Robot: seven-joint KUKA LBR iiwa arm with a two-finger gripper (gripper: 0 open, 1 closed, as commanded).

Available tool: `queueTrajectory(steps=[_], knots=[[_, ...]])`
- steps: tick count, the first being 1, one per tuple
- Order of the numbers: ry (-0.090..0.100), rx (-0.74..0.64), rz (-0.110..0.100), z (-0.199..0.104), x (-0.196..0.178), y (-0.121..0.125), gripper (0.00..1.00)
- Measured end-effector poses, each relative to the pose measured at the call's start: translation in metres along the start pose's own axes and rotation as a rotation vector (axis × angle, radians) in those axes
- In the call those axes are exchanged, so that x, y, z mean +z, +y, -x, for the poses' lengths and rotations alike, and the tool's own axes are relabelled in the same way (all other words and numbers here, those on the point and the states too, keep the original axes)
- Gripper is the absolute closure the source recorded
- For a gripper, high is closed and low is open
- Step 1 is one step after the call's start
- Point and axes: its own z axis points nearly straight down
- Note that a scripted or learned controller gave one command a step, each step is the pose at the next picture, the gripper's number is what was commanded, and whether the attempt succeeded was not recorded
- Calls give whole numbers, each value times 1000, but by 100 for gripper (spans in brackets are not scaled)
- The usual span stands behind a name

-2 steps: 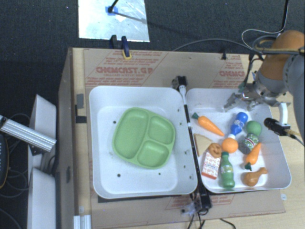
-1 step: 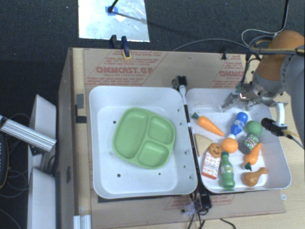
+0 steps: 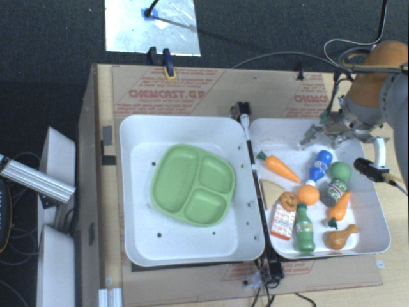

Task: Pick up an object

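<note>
Gripper [image 3: 327,135] open and empty above right bin [image 3: 281,130], near blue bottle [image 3: 321,163]

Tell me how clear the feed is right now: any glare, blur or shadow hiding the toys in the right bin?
Camera view: even lighting, soft overall focus. The right bin wall looks bright but not blown out; the carrot and green bottle read clearly. The gripper looks blurry against the bin's far wall, with only faint shadow beneath. Glare sits on the foil sheet beyond the bench.
</note>
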Motion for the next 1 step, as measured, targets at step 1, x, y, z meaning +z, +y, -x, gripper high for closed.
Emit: queueTrajectory(steps=[1], knots=[[-4,-2,2,-12,1,0,0]])
